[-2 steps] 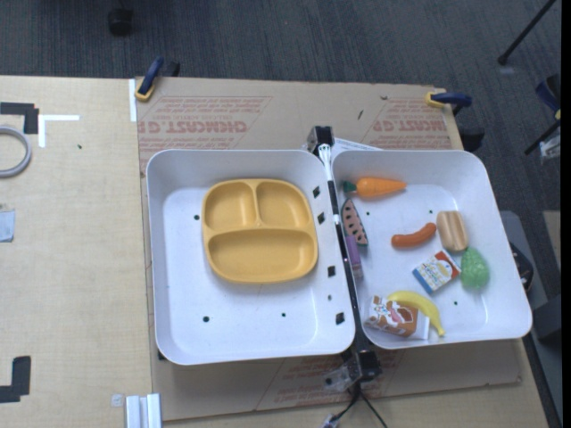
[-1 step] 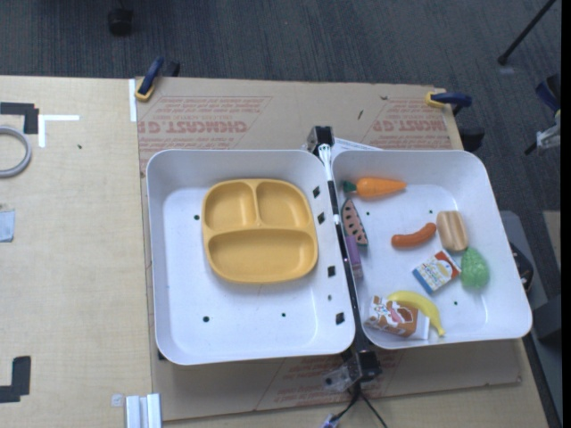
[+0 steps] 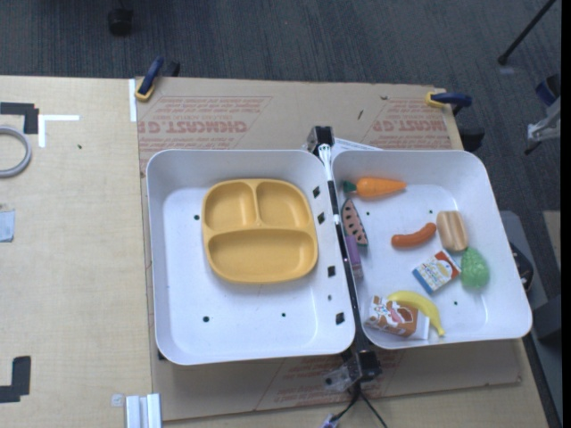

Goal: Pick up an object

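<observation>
Left bin [image 3: 169,266] holds a yellow divided plate [image 3: 260,230]. Right bin [image 3: 500,239] holds the toy food: carrot [image 3: 379,186] at top, watermelon slice [image 3: 355,223] by the dividing wall, sausage [image 3: 414,235], hot dog bun [image 3: 453,231], green piece [image 3: 475,268], small carton [image 3: 435,272], banana [image 3: 421,307], snack packet [image 3: 394,316] at the front rim. Items are mostly apart; banana touches packet. Bins sit on cardboard [image 3: 205,119] clamped to a wooden bench [image 3: 71,266]; dark carpet [image 3: 312,16] behind.
</observation>
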You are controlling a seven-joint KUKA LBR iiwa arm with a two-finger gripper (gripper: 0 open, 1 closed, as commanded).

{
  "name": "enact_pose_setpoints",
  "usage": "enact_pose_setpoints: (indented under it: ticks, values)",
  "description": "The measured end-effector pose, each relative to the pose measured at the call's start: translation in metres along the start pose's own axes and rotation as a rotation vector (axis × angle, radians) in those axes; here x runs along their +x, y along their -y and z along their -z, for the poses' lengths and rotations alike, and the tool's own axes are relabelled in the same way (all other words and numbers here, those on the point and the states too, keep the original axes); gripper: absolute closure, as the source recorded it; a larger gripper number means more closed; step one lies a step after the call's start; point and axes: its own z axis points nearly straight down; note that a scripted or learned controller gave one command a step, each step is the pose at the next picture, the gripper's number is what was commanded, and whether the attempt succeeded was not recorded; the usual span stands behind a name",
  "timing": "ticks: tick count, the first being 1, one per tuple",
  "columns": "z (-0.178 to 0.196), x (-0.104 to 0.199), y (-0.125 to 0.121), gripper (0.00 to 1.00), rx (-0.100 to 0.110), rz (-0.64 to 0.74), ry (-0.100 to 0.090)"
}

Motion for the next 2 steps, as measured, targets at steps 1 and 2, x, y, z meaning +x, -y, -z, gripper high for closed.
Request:
enact_pose_setpoints:
  ticks: [1,2]
  values:
    - [0.016,0.007,0.003,0.0,0.0,-0.113,0.0]
    - [-0.042,0.031,0.011,0.0,0.002,-0.377,0.0]
